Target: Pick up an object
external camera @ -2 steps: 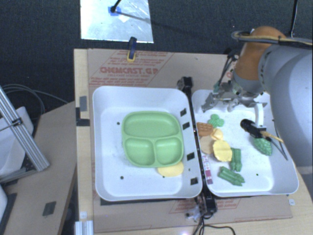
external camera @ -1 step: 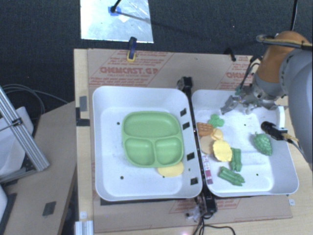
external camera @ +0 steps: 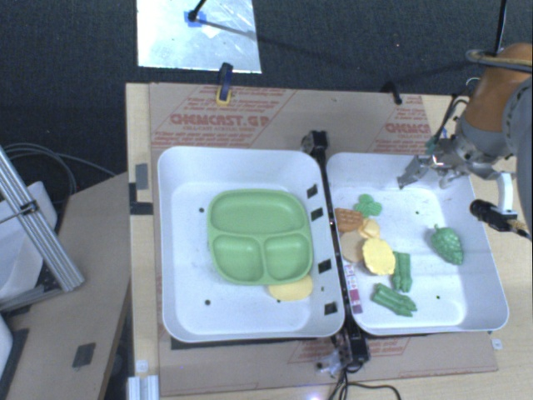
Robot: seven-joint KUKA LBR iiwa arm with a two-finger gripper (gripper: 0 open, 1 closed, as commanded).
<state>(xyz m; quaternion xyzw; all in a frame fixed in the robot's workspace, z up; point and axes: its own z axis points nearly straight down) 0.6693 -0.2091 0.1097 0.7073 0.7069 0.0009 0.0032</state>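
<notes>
Green plastic is seen nearest, at the lower right of the frame: a bean-like pod (external camera: 393, 300) is laid on the floor of the right bin (external camera: 475, 307), with a second green piece (external camera: 402, 271) standing just above it. Beside that, a yellow piece (external camera: 379, 257) is found, touching a smaller yellow bit (external camera: 370, 231), and an orange-brown item (external camera: 349, 220) is set against the bin's left wall. A leafy green toy (external camera: 367, 204) is placed just above these, and a knobbly green fruit (external camera: 447, 244) lies well apart toward the right.

In the left bin (external camera: 179, 307), a green divided plate (external camera: 258, 236) is held at centre, with a yellow item (external camera: 291, 289) tucked under its lower edge.

Farther back, at the upper right, the pincer (external camera: 429, 173) is hung over the right bin's far edge, its fingers spread, nothing between them. The counter (external camera: 250, 115) is covered by printed cardboard.
</notes>
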